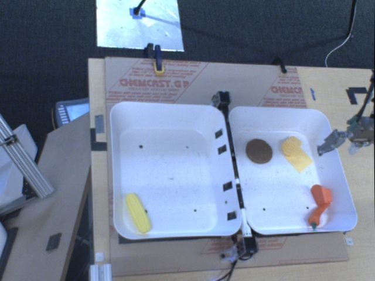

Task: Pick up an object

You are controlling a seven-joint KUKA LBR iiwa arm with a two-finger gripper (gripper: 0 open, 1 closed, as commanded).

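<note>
The right bin holds a flat brown round piece, a pale yellow wedge-like block and an orange carrot-shaped toy near its front right corner. A yellow corn cob lies in the front left corner of the left bin. My gripper hovers over the right rim of the right bin, right of the yellow block and apart from it. Nothing shows in its grasp.
Both bins rest on a cardboard sheet held by a yellow and black clamp at the back. A shiny metal plate lies beyond it. Black clips run along the divide between the bins.
</note>
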